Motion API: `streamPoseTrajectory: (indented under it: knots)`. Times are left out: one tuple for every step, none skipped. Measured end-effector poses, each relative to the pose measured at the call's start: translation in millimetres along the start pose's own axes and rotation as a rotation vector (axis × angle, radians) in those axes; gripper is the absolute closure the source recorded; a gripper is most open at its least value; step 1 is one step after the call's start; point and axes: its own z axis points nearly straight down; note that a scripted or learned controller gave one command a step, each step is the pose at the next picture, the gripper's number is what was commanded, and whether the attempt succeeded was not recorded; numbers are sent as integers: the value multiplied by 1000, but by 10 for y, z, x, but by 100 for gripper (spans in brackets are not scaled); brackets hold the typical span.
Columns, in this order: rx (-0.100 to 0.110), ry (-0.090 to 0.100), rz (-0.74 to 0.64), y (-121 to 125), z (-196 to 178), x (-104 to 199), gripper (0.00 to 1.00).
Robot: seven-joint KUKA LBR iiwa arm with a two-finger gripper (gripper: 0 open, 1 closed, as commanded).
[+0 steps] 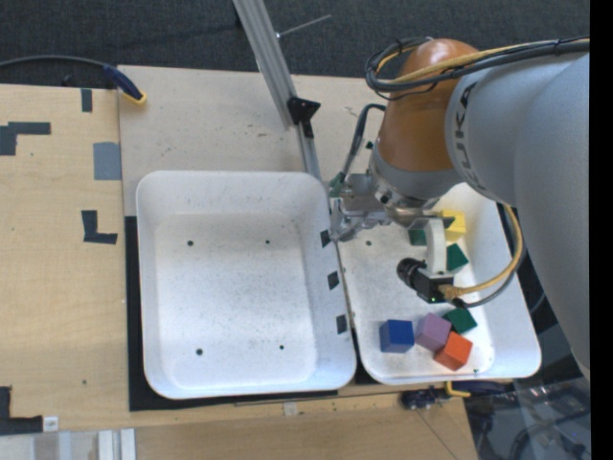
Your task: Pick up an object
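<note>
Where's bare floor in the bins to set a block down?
The left bin has bare floor from wall to wall. In the right bin, the bare strip lies beside the shared wall, left of the blue cube. The front right corner is crowded: purple cube, orange cube, green blocks. The arm covers the back.

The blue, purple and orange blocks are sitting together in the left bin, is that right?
Not quite. In the camera view, the blue block, purple block and orange block sit together in the right bin, not the left bin.
</note>
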Motion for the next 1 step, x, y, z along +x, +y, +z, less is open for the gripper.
streamPoseTrajectory:
  knots:
    - [-2,1,-2,170,-79,598,100]
